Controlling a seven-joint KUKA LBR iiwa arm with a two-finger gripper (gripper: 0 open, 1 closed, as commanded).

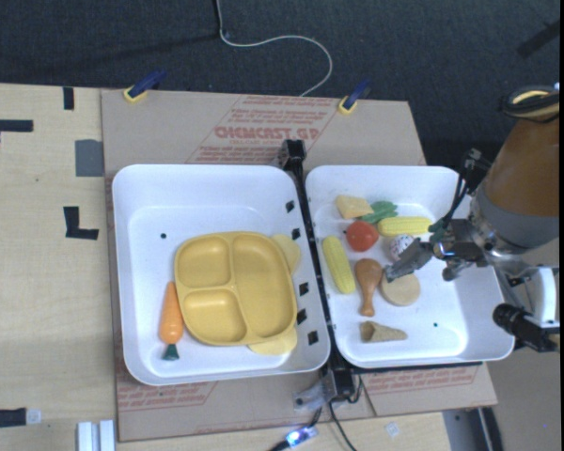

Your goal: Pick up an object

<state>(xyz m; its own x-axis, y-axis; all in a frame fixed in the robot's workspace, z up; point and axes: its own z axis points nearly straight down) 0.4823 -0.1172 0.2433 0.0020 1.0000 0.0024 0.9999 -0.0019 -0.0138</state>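
In the right white plastic bin [451, 341], a round tan toy biscuit [401, 291] lies beside a brown toy drumstick [368, 285]. The grey arm [522, 195] reaches in from three o'clock, jaws [406, 259] tilted low over the biscuit; whether they are wide or narrow I cannot tell.

Two white bins sit side by side on cardboard. The left bin [132, 205] holds a yellow divided plate [233, 287] and a carrot [170, 318] just beside its left edge. The right bin [470, 341] holds a tomato [361, 237], two corn cobs (one [337, 264] upright, one [404, 225] crosswise), a drumstick [368, 283], a round cracker [401, 291] and a wedge [383, 332]. The gripper [406, 259] hangs just above the cracker.
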